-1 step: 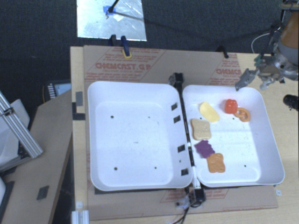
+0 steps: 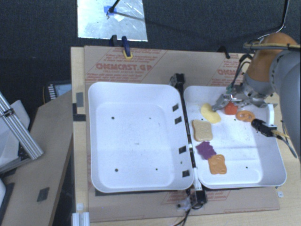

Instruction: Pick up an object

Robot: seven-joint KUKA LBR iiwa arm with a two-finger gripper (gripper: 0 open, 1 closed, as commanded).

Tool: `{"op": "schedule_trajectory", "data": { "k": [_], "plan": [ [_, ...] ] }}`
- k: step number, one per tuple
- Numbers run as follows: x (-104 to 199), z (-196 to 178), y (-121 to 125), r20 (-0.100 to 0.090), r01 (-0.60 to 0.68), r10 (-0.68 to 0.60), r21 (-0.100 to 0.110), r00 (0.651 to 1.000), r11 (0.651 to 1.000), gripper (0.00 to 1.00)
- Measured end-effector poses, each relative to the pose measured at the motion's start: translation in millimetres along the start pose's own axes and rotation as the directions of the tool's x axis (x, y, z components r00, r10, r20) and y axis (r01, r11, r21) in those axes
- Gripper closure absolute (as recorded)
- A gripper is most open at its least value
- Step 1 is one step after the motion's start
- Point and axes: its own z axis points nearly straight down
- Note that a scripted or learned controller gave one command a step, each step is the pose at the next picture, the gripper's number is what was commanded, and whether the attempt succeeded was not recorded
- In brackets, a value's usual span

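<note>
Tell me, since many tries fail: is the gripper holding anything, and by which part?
Cannot be told. The gripper is low in the right bin, beside the yellow piece and the red piece, but no item shows between its fingers.

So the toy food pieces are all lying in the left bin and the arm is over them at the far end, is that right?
Not quite: the camera view shows the toy food pieces in the right bin, not the left bin. The gripper does hover over that bin's far end.
</note>
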Motion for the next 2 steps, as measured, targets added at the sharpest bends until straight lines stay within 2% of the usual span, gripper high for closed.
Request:
{"op": "schedule_trajectory", "data": {
  "k": [1, 2],
  "plan": [
    [-1.1, -20.6, 3.3, 0.004, 0.001, -0.001, -0.012, 1.0, 1.0, 1.0],
    [70.3, -32.0, -12.7, 0.0, 0.002, -0.002, -0.005, 1.0, 1.0, 1.0]
  ]
}}
